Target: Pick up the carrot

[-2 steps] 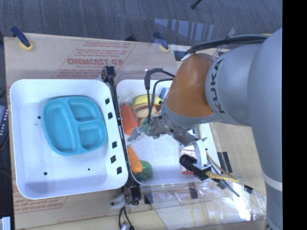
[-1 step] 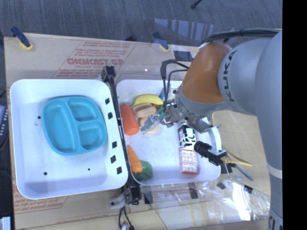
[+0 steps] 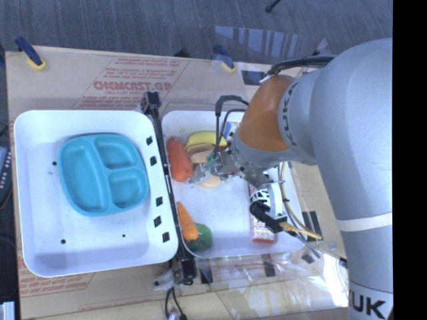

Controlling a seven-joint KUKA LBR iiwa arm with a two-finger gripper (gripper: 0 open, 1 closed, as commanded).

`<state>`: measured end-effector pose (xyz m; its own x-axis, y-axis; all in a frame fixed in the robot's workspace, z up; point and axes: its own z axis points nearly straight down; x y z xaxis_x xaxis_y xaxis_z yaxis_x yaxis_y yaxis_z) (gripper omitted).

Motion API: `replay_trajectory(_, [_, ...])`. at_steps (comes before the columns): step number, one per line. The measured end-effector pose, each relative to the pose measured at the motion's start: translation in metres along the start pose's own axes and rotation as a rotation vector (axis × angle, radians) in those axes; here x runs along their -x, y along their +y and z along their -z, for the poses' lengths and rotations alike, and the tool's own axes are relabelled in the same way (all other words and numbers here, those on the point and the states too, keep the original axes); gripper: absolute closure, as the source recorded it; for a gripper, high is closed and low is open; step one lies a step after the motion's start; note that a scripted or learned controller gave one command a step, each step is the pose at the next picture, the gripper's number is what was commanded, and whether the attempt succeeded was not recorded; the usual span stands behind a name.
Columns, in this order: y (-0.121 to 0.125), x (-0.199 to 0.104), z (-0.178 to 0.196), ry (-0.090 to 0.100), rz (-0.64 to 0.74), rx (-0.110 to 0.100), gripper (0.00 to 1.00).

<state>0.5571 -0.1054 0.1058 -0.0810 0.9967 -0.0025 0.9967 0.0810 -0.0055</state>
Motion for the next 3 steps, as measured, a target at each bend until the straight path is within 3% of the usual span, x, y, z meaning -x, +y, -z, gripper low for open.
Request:
replay_trajectory(1, [-0.072,-0.013,-0.014,0.000,-0.037,0.002,0.00])
replay_trajectory(2, [-0.075,-0.015,-0.012,-0.006,0.008,0.014,0.00])
replay_trajectory(3, [-0.075,-0.062,0.088,0.003,0.158,0.006,0.00])
